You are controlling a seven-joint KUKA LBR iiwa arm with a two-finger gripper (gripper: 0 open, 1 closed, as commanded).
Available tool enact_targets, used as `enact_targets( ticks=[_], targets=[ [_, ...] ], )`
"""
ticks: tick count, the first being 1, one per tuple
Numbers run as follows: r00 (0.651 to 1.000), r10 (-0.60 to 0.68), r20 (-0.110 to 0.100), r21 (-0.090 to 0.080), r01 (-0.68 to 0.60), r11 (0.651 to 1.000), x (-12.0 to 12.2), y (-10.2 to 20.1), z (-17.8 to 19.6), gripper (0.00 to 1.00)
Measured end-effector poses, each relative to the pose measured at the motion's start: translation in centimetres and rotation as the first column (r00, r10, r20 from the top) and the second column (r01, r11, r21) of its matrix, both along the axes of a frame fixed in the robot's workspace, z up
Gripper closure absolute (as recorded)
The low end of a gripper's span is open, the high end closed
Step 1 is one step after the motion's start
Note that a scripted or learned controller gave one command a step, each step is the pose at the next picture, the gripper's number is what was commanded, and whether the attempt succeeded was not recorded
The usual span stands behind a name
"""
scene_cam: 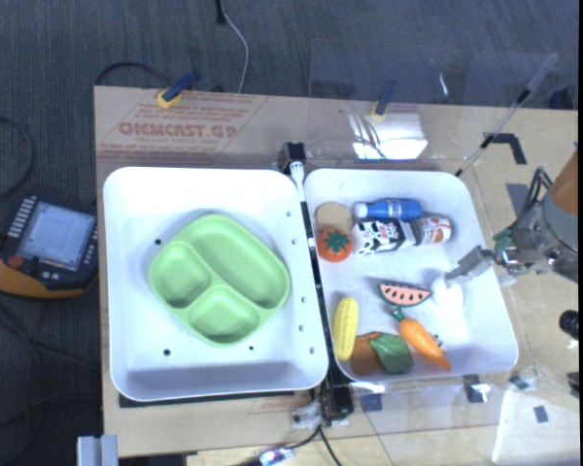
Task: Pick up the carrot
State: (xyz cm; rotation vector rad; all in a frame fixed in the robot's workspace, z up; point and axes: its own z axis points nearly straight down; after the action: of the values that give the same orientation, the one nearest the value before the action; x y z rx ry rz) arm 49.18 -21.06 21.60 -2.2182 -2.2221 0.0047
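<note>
Carrot (425,343) lying untouched near front of right bin (493,343), beside corn (344,324) and below watermelon slice (405,292). Gripper (469,263) above bin's right side, apart from carrot; grip state undeterminable. Approach, grasp, lift all outstanding.

The grey robot arm with its orange band (566,190) is cut off at the right of the frame; only its wrist end is visible. The two-finger gripper (469,263) at centre right is blurred and pale against the white bin, and the position of its fingers is indeterminate. The brown rounded toy (365,349) at lower centre is partly covered by a green leafy piece (394,353); its identity is unclear. The print on the small black-and-white carton (381,236) is too small to read.
</note>
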Motion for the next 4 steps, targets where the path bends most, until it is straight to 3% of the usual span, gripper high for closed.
enact_targets(
  ticks=[1,2,3,4],
  targets=[
    [0.978,0.208,0.011,0.004,-0.208,0.978,-0.3,0.5,-12.5,0.00],
    [0.843,0.537,0.014,-0.020,-0.537,0.843,-0.3,5.1,-12.5,0.00],
    [0.304,0.953,0.002,-0.030,-0.952,0.304,0.0,9.7,-12.4,0.00],
    [0.013,1.000,-0.001,-0.028,-1.000,0.013,0.0,9.7,-12.4,0.00]
  ],
)
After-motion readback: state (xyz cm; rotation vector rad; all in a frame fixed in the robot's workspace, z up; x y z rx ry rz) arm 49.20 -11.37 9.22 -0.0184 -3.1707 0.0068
